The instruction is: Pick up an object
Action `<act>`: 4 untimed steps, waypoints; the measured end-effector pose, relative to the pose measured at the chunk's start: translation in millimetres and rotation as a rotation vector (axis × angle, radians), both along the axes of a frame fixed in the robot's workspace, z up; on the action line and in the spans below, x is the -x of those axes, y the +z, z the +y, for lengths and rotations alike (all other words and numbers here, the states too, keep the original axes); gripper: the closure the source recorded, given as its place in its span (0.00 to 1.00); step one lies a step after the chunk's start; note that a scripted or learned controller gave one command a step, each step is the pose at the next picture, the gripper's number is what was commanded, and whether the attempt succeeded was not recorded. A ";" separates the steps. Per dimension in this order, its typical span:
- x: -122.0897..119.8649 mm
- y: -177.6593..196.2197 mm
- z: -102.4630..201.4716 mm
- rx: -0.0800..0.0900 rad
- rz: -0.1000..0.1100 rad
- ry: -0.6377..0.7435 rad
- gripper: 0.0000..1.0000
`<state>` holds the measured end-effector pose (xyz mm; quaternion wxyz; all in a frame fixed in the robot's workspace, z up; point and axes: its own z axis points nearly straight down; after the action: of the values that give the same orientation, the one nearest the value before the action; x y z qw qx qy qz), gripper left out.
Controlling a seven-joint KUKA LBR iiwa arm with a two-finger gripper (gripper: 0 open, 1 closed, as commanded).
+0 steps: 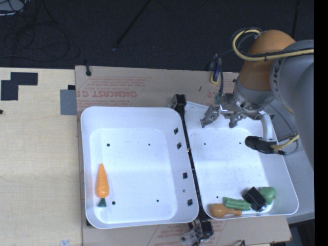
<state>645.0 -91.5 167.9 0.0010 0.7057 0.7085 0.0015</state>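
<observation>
My gripper [221,119] hangs over the far edge of the right bin [287,178], its two fingers spread open with nothing between them. A toy carrot [102,181], orange with a small green tip, lies near the front left corner of the left bin [128,118]. Along the right bin's front wall lie an orange pear-shaped toy [224,210], a green pod-like toy [236,204], a black block [254,198] and a light green piece [267,192]. All of them are far in front of the gripper.
A black divider strip [185,158] runs between the two bins. The bins rest on a cardboard sheet [128,86] on a wooden bench [36,158]. A black cable fitting [259,144] on the arm hangs over the right bin's right side.
</observation>
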 end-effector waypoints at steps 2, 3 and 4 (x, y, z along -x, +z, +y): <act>0.5 292.5 125.9 -0.002 -0.007 0.005 0.00; 1.0 294.4 123.4 0.003 0.009 0.004 1.00; 1.2 298.0 194.4 -0.001 0.005 0.002 1.00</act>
<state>643.8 102.9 465.9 -0.0010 0.7051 0.7091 -0.0002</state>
